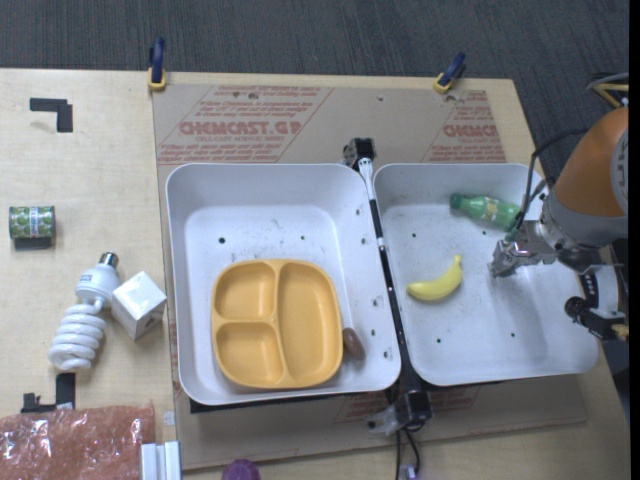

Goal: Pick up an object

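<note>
A yellow banana [437, 281] lies in the right bin [500, 353], left of its middle. A green plastic bottle [484, 208] lies on its side near that bin's far wall. My gripper [503, 261] hangs low over the right bin, to the right of the banana and just below the bottle's right end. Nothing shows between its fingers. In the left bin [190, 268] a yellow divided plate [276, 322] rests toward the near side, and a small brown object [353, 343] sits at the plate's right rim.
On the bench left of the bins lie a spiral light bulb [82, 318], a small white cube [138, 304] and a green can [31, 223]. A reddish mesh bag [75, 443] sits at the near left corner. Clamps hold the board at its far edge.
</note>
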`<state>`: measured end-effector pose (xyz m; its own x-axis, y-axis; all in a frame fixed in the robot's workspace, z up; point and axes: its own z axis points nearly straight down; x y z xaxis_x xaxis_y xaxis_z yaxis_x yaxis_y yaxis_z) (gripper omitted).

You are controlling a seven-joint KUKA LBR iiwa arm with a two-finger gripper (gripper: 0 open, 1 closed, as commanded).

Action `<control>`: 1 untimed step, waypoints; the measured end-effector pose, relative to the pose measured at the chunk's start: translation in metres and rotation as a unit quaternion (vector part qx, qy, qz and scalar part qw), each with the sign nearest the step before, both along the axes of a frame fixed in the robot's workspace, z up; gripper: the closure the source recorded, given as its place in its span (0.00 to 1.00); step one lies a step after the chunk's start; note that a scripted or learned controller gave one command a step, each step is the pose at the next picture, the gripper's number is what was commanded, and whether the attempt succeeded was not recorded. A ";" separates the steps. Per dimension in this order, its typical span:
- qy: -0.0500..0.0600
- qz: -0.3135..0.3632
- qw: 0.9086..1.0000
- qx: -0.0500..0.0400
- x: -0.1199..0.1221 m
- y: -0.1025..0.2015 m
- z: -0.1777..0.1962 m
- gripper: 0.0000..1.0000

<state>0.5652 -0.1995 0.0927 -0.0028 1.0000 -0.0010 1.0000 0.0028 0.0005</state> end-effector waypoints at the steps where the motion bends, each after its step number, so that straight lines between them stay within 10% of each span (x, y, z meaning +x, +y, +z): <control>1: 0.000 0.000 1.000 0.000 0.000 0.000 0.000 0.00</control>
